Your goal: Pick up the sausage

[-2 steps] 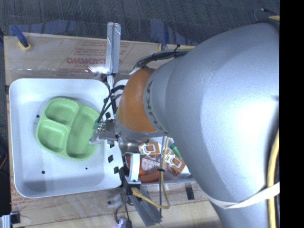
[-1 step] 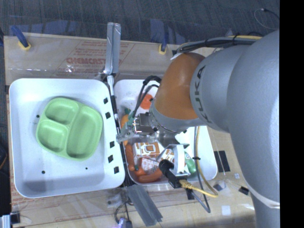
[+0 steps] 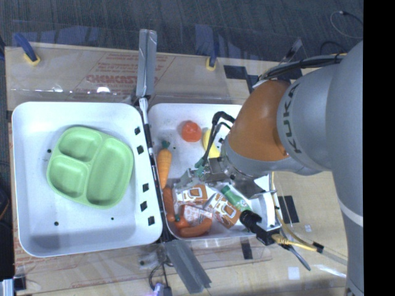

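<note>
The reddish-brown sausage [image 3: 192,230] lies along the front wall of the right bin [image 3: 162,117], partly under orange-and-white snack packets [image 3: 199,206]. A second reddish piece [image 3: 168,203] runs up the bin's left wall; whether it is the same sausage is hidden by the packets. My gripper [image 3: 205,172] hangs low over the middle of this bin, just above the packets and behind the sausage. The wrist and orange band cover much of the bin's right half.
An orange carrot [image 3: 164,164] lies near the right bin's left wall, a red tomato [image 3: 191,130] sits at the back, and a yellow item [image 3: 207,139] peeks out beside the wrist. The left bin [image 3: 24,184] holds a green divided plate [image 3: 91,165].
</note>
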`<control>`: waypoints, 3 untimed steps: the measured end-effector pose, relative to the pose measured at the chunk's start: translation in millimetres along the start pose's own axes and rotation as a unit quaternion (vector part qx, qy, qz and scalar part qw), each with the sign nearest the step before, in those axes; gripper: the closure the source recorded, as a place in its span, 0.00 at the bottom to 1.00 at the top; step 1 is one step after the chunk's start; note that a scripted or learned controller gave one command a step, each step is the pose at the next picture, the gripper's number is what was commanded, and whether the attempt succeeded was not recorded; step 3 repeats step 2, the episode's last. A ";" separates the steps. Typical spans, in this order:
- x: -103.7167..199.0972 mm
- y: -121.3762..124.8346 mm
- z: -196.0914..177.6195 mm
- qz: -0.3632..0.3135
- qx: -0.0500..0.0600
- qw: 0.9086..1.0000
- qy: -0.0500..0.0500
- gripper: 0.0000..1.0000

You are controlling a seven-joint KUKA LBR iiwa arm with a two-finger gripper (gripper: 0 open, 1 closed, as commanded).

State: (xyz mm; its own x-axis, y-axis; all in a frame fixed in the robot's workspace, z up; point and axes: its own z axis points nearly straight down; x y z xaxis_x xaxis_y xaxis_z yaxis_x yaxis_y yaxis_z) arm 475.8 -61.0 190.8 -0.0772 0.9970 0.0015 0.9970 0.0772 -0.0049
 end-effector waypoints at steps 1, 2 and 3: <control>-30.8 6.2 79.6 0.039 -0.014 0.999 -0.001 0.00; 35.7 3.7 -0.8 0.003 -0.001 1.000 0.000 0.00; 35.7 3.7 -0.8 0.003 -0.001 1.000 0.000 0.00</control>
